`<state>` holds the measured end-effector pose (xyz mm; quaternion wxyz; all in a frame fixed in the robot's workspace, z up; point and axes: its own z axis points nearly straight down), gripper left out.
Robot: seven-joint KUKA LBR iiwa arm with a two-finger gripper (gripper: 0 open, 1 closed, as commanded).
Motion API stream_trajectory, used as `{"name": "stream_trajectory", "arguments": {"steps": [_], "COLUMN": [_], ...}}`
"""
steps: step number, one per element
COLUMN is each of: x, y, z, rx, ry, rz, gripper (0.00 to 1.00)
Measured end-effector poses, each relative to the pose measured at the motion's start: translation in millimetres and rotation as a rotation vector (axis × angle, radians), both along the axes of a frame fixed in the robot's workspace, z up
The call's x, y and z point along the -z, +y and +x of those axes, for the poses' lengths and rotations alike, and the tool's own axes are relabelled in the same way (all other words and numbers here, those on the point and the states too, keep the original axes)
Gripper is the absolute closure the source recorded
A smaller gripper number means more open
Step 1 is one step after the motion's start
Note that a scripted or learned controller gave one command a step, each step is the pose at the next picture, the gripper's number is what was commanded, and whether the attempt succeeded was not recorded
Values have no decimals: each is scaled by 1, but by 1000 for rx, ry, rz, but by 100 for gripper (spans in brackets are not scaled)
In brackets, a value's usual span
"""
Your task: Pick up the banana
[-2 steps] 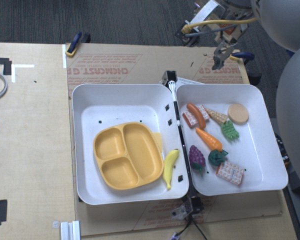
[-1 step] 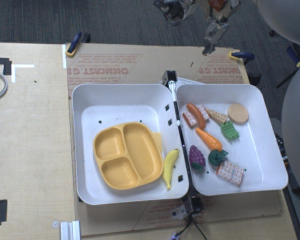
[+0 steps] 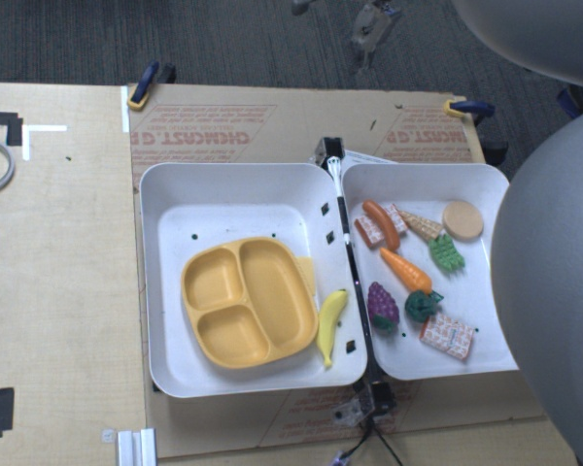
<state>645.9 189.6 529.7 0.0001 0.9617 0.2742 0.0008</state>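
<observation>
I see the banana [image 3: 330, 326] in the left bin [image 3: 165, 260], just beside the yellow plate [image 3: 248, 301], by the bin's right wall. The right bin [image 3: 486, 343] holds a carrot [image 3: 406, 270], grapes [image 3: 383, 305] and other toy food. The gripper [image 3: 367, 16] hangs up past both bins, and I cannot tell if it is open or closed.

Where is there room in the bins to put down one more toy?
Bare floor lies in the left bin, behind the yellow plate, and left of it. The banana fills the gap beside the divider. The right bin is crowded with toy food.
</observation>
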Motion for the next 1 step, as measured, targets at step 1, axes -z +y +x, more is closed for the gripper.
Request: {"name": "stream_trajectory", "arguments": {"steps": [1], "x": [195], "y": [39], "z": [-5], "rx": [100], "ry": [3], "rz": [-1], "gripper": [0]}}
